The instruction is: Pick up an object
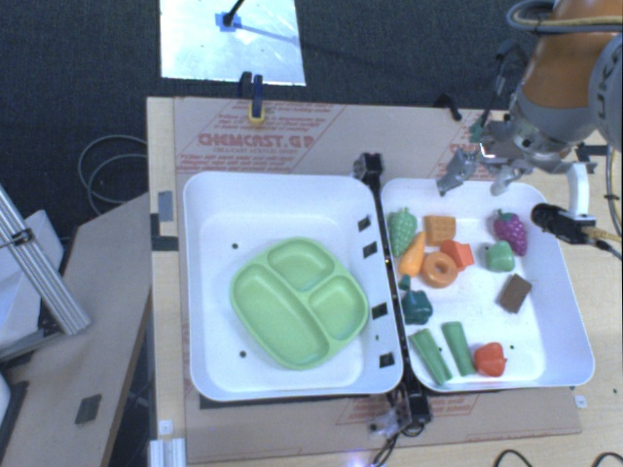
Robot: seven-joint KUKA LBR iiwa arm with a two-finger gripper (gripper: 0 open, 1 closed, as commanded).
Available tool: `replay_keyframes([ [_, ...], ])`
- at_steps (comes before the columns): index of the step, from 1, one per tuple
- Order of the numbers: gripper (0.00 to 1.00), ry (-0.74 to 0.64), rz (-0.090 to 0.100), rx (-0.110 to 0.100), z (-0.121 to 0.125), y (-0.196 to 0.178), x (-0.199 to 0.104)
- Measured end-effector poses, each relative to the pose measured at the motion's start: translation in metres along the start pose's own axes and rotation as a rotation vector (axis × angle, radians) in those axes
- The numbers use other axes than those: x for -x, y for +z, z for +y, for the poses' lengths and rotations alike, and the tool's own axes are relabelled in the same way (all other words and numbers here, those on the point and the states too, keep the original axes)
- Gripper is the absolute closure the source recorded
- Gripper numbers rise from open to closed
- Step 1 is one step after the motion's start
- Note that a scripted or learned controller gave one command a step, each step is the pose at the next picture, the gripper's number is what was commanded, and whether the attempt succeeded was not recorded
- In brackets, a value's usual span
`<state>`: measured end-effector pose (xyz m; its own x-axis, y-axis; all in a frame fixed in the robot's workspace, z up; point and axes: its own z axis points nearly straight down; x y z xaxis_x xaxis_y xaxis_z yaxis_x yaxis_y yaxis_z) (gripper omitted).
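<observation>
From my remote camera I see a pale wooden bench topped by a tan cardboard sheet printed with red lettering, and two shallow white plastic bins rest side by side directly on that sheet, touching along a black clipped seam. The left white bin sits nearer the middle of the sheet, and the right white bin reaches close to the sheet's right edge. A small blue and yellow clamp grips the sheet's far edge, and a shiny silver square panel lies on the dark floor just beyond it.
</observation>
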<state>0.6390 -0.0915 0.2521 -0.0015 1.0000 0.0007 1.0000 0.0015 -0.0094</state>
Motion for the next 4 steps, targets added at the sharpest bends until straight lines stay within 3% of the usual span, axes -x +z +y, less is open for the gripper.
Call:
replay_keyframes([
  [1,0.0,-0.002,-0.001,0.011,0.002,-0.007,0.0],
  [3,0.0,0.0,0.0,0.006,0.004,0.098,-0.001],
  [4,0.0,0.001,-0.005,0.021,0.006,0.138,0.005],
])
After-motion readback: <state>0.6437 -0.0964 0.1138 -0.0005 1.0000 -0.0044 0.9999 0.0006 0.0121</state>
